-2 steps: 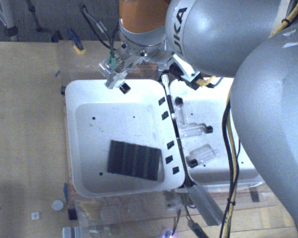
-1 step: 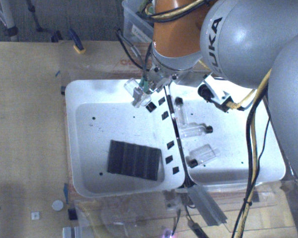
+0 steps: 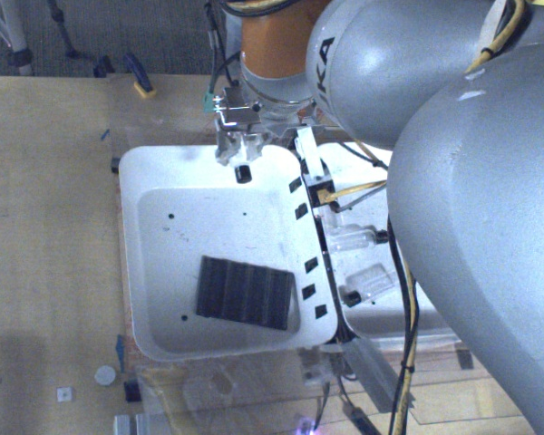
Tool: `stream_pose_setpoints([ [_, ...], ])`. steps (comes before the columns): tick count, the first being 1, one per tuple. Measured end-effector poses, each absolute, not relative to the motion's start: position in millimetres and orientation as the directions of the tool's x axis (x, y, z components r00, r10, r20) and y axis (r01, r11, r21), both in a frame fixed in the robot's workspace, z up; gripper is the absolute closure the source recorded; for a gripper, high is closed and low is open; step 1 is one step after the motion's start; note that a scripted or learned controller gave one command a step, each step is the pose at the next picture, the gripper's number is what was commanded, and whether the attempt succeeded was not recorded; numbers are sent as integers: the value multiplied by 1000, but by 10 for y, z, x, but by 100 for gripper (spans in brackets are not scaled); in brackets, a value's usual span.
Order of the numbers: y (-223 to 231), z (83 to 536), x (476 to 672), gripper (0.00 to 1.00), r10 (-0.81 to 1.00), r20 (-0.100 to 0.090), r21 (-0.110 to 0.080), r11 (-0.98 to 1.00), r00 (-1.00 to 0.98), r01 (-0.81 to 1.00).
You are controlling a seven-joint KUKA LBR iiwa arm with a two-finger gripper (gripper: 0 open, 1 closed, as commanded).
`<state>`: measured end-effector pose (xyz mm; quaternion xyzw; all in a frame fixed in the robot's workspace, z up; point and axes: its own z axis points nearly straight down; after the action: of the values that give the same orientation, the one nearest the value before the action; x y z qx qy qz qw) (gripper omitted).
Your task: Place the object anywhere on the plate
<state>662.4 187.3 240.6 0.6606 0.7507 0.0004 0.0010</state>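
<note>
Where the grey arm [image 3: 390, 53] curves — letters "KA" show.

The arm [image 3: 417, 107] in the upper right of the frame is light grey, with dark letters on its side and an orange band [image 3: 272, 25] at the top centre. The left bin [image 3: 163, 198] in the middle is white, with some small dark dots on its floor. In its lower part lies a dark grey, almost black object [image 3: 245, 293] with a ribbed pattern of parallel stripes. The bench [image 3: 45, 243] on the left is pale beige. A small blue thing [image 3: 143, 84] lies in the upper left.
</note>
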Motion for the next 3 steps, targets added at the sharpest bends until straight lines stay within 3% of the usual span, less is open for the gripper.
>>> stream_pose_setpoints([
  [1,1606,2523,6393,100,963,0,-4,270,-270,963],
  [2,1672,2473,6671,100,525,-4,5,851,-851,525],
  [3,2261,3118,6484,100,701,-2,5,713,-713,701],
])
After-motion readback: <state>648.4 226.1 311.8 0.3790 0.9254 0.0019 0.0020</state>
